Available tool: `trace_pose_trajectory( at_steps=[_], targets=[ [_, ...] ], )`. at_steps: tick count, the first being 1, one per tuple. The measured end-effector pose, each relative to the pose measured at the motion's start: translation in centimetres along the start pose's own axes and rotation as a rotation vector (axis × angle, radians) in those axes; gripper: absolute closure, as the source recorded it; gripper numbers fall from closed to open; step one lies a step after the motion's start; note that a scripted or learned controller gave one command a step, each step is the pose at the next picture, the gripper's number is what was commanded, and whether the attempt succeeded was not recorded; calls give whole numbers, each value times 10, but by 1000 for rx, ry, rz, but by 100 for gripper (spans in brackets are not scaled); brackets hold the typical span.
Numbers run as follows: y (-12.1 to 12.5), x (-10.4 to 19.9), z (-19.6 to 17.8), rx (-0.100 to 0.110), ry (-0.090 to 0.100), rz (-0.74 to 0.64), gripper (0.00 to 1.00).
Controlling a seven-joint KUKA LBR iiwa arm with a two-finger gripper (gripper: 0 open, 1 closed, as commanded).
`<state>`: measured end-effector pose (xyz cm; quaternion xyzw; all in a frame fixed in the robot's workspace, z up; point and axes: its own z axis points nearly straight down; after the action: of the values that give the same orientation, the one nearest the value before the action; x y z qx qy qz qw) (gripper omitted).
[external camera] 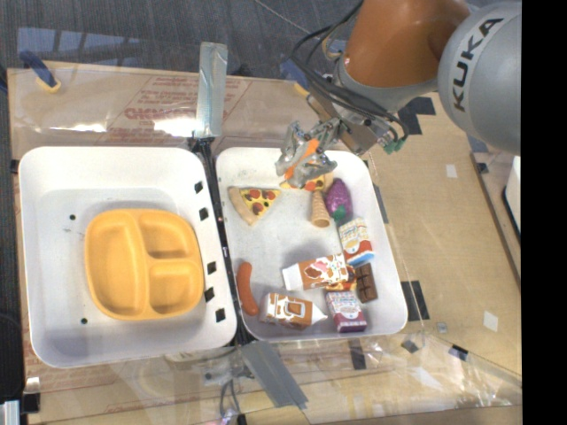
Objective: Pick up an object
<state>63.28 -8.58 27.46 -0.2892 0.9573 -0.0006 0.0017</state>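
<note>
Hovering over the far edge of the right bin (pixel 383 204), end effector (pixel 303 159), fingers spread apart around an orange item (pixel 312 149), nature hard to tell. Just below: pizza slice (pixel 254 201), ice-cream cone (pixel 319 207), purple grape bunch (pixel 337 198). Nearer the front: milk carton (pixel 354 240), chocolate bar (pixel 366 283), sausage (pixel 247 289), small cartons. In the left bin (pixel 53 171), a yellow divided tray (pixel 143 262).

You see a grey arm (pixel 483 69) lettered KUKA in black, an orange band (pixel 399 25), black cables (pixel 314 47), and a metal pincer (pixel 301 159)
</note>
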Motion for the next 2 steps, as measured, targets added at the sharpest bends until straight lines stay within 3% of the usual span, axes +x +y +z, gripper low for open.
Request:
trace_pose_trajectory(
  at_steps=[1, 2],
  targets=[
    [29, -49, 22, -2, -1, -24, 100],
    [30, -50, -14, 1, -2, -67, 100]
  ],
)
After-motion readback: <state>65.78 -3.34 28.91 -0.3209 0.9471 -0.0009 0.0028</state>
